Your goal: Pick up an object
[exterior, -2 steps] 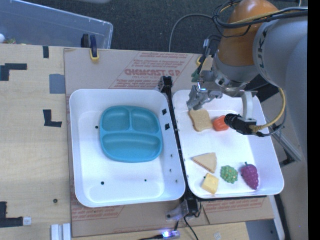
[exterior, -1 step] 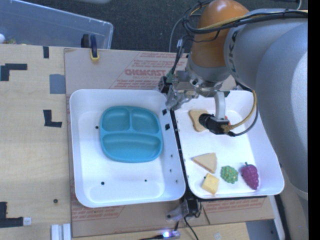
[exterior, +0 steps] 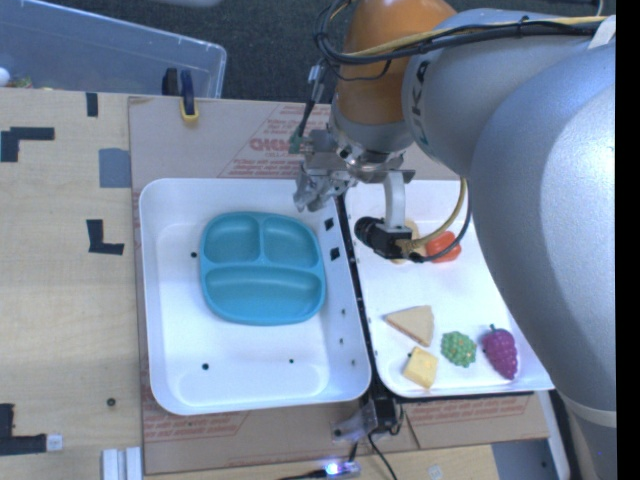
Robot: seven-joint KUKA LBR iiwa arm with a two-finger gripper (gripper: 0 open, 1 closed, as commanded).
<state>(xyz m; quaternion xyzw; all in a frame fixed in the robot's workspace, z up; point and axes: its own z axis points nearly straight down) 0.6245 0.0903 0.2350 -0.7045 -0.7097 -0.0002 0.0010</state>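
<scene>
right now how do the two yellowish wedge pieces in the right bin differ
The tan wedge is larger, paler and triangular; the yellow wedge is smaller, brighter and blockier. The tan wedge lies farther from the bin's near edge; the yellow wedge sits closer to it. Both rest in the right bin, near the divider.

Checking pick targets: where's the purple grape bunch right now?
The purple grape bunch lies in the right bin, at its near right corner, just right of the green broccoli piece.
</scene>
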